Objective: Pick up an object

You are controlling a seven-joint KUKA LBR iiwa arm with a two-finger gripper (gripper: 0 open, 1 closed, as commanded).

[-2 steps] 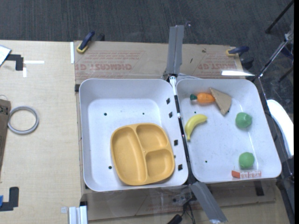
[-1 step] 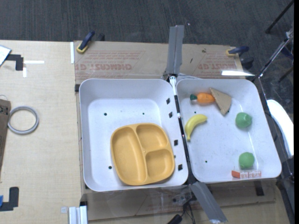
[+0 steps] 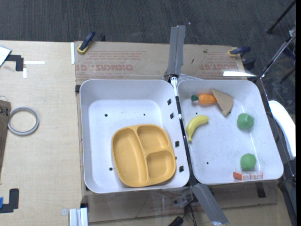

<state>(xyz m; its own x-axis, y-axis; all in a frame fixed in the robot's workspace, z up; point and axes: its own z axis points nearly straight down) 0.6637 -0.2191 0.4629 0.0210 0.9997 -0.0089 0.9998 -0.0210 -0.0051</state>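
Observation:
The right bin (image 3: 263,102) holds several small objects. A yellow banana (image 3: 195,125) lies near its left wall. An orange carrot (image 3: 204,99) with a green tip sits at the back, touching a tan wedge (image 3: 223,101). Two green balls rest on the right side, one (image 3: 245,121) at mid depth and one (image 3: 248,162) near the front. A small red and white item (image 3: 248,175) lies at the front edge. In the left bin (image 3: 89,126) sits a yellow divided plate (image 3: 143,154) with three compartments.
A roll of tape (image 3: 22,121) lies on the wooden bench at the left. Blue clamps (image 3: 86,42) (image 3: 240,52) hold the cardboard sheet behind the bins. A grey divider post (image 3: 177,51) rises between the bins at the back.

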